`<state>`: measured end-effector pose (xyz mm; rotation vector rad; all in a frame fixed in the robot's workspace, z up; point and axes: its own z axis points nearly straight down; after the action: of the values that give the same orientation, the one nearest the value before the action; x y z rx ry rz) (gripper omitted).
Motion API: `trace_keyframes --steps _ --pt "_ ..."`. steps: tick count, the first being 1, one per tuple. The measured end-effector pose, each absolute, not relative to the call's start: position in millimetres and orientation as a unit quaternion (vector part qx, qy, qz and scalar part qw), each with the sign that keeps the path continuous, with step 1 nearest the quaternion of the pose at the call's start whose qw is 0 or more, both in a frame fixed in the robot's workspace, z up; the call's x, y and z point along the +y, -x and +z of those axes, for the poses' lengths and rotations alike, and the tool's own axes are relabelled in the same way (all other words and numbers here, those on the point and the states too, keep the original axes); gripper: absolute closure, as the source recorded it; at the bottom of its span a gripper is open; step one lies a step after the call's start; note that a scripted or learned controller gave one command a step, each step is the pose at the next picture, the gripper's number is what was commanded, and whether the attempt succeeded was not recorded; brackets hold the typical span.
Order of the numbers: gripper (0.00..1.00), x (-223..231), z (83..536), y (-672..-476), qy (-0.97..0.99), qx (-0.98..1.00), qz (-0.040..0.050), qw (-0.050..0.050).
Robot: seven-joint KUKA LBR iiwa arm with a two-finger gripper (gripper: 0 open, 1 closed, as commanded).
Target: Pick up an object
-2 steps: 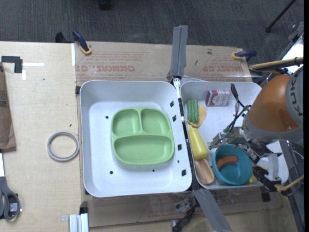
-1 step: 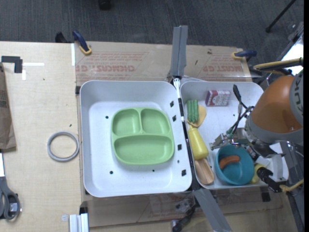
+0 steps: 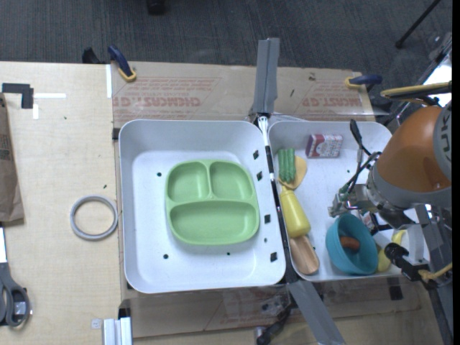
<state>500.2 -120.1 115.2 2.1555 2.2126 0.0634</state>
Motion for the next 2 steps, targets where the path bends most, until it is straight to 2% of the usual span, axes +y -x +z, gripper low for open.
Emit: trace_keyframes --steps 1,2 --pt "1.00 -110.8 90.3 -544.1 -0.822 0.569 -0.0021 -0.001" --pt "1.00 -100.9 104.1 -518.9 -0.910 0.415 0.0080 0.009"
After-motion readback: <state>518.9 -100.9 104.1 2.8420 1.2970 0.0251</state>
